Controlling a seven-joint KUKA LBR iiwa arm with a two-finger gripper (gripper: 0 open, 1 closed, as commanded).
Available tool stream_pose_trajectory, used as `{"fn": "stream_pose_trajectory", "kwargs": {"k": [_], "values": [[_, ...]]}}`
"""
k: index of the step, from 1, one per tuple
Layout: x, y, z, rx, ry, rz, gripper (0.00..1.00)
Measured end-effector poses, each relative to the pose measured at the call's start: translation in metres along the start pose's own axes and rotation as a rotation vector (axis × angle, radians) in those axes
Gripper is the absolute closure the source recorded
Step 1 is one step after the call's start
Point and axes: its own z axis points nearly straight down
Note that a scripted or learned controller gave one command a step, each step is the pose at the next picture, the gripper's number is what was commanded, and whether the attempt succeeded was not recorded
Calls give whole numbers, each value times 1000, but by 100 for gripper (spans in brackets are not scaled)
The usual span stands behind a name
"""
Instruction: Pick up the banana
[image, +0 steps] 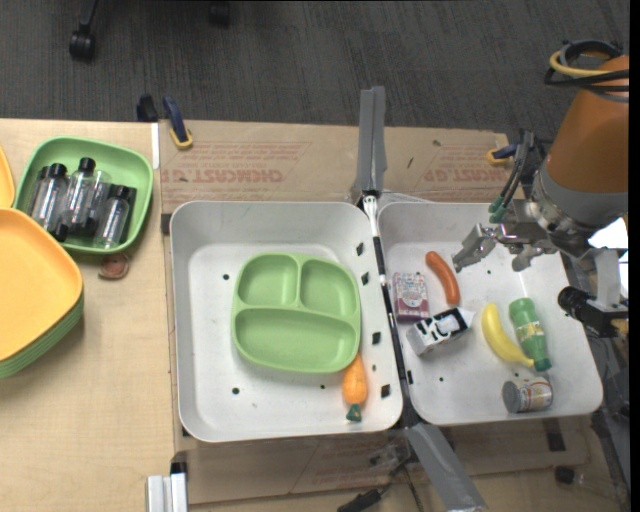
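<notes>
The yellow banana (498, 336) lies in the right bin (577, 402), near its middle, right beside a green bottle (530, 333). My gripper (496, 255) hangs over the back part of that bin, above and behind the banana and well apart from it. Its two fingers are spread wide and it is open, with nothing between them. The grey arm with its orange band (595, 135) comes in from the upper right.
In the right bin there are also a red sausage (443, 276), a pink packet (410, 295), a black and white box (440, 330) and a tin can (527, 395). The left bin (195, 300) holds a green divided plate (297, 313) and a carrot (354, 383).
</notes>
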Motion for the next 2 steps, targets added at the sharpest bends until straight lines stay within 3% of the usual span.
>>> {"fn": "stream_pose_trajectory", "kwargs": {"k": [1, 2], "values": [[-40, -28, 52, 0, 1, 180, 0], [-61, -37, 132, -25, -1, 145, 0]]}}
